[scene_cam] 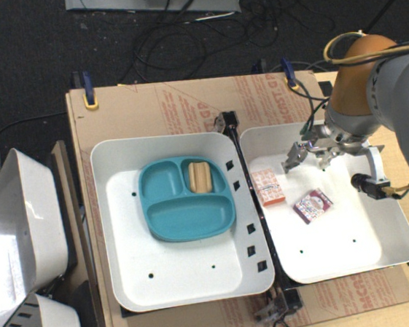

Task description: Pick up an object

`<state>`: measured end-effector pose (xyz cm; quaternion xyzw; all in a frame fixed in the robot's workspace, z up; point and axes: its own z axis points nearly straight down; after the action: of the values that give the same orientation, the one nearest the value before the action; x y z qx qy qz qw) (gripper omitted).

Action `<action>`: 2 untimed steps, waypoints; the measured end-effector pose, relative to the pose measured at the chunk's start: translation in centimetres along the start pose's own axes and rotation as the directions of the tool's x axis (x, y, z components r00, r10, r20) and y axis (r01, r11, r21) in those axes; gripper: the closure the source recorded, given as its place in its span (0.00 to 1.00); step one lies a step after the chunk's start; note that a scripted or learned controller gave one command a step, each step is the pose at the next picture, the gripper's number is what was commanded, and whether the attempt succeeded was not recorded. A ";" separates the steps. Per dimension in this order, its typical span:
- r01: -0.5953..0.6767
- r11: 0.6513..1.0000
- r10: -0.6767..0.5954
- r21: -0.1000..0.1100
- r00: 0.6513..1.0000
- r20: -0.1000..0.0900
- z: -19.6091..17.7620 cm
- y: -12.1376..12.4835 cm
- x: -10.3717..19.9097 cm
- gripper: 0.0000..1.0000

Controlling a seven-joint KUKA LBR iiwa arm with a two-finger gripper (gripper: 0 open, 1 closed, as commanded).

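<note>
Two small printed packets, one red-and-white (268,187) and one purplish (313,205), are seen lying flat and apart in the right bin (390,248), below the gripper (325,154), whose fingers are spread wide with nothing between them. Both packets are judged light, thin and somewhat slippery, best pinched across their short sides. Their labels are too small to be read, and the wrist is partly masked by cabling.

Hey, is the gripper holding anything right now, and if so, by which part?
Nothing is held. The gripper hangs over the right bin, apart from the two small packets lying on the bin floor; nothing sits between its fingers.
</note>
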<state>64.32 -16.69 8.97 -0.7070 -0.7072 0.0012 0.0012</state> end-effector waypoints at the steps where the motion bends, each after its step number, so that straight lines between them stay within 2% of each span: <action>1: 0.001 1.000 -0.001 -0.006 1.000 0.001 -1.4 0.2 0.0 1.00; 2: -0.002 1.000 0.002 -0.011 1.000 0.002 -7.7 -0.1 -0.4 1.00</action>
<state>64.29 -17.05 16.69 -0.7076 -0.7066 -0.0018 -0.0033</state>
